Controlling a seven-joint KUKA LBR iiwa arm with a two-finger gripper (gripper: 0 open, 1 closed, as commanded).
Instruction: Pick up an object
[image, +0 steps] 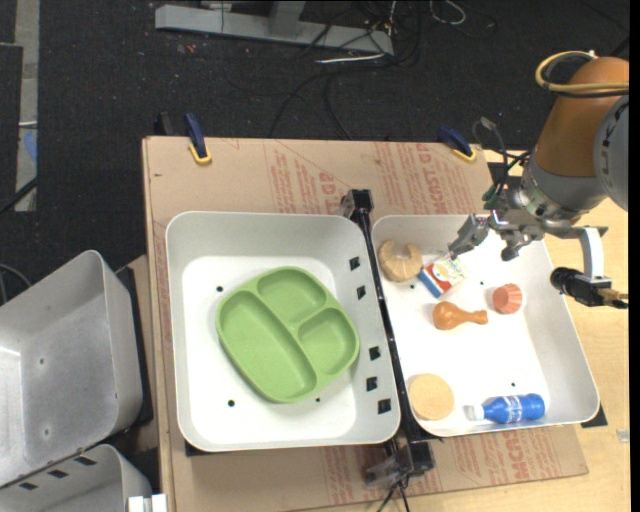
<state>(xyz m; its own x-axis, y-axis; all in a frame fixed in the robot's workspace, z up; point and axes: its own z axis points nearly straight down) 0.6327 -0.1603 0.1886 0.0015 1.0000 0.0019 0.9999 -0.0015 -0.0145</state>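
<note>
The right bin holds a tan bread roll, a small white, red and blue carton, an orange drumstick, a salmon-red cup, a round tan disc and a blue bottle lying on its side. My gripper hangs over the bin's far part, open, with nothing between its fingers. Its left fingertip is just above and right of the carton.
The left bin holds a green divided plate. A black clamp strip runs between the two bins. A grey tub stands left of the bench. Blue-and-yellow clamps grip the far edge of the cardboard.
</note>
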